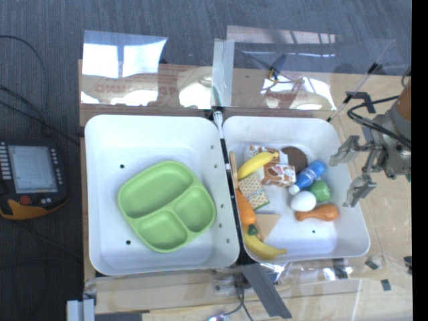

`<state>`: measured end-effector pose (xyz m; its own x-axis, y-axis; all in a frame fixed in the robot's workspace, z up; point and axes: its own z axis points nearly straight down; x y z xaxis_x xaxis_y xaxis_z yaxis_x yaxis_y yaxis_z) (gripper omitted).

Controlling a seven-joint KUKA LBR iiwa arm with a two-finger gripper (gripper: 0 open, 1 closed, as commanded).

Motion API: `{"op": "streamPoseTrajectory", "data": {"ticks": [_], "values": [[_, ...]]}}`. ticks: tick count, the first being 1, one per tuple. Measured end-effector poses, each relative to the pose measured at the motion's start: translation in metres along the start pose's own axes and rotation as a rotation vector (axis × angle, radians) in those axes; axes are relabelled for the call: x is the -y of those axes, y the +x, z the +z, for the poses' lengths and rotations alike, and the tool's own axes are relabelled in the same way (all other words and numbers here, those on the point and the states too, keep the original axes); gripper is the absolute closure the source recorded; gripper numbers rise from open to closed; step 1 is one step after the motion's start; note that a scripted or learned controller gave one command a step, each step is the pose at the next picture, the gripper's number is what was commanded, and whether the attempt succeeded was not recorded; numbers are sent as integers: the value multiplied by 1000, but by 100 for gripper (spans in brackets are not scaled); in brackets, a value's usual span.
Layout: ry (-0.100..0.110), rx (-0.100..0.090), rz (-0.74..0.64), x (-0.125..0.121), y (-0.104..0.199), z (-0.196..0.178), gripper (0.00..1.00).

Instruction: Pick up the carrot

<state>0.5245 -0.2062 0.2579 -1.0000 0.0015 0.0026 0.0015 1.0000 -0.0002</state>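
The carrot (245, 210) is a short orange piece with a green top, lying against the left wall of the right bin (348, 243) between two bananas. My gripper (352, 172) hovers over the bin's right edge, well to the right of the carrot. Its fingers (344, 151) are spread open with nothing between them.
The right bin also holds a yellow banana (256, 162), a second banana (264, 249), a snack packet (277, 174), a blue bottle (311, 174), a white egg (303, 200), a green piece (322, 190) and a drumstick (319, 212). A green divided plate (167, 206) sits in the left bin (107, 146).
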Motion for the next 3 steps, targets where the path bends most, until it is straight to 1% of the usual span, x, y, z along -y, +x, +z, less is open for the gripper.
{"op": "streamPoseTrajectory", "data": {"ticks": [1, 2, 3], "values": [[-3, -5, -60, -67, 21, 82, 0], [-3, 6, 138, -11, -15, 169, 0], [-7, 14, 317, 10, -20, 168, 0]]}}
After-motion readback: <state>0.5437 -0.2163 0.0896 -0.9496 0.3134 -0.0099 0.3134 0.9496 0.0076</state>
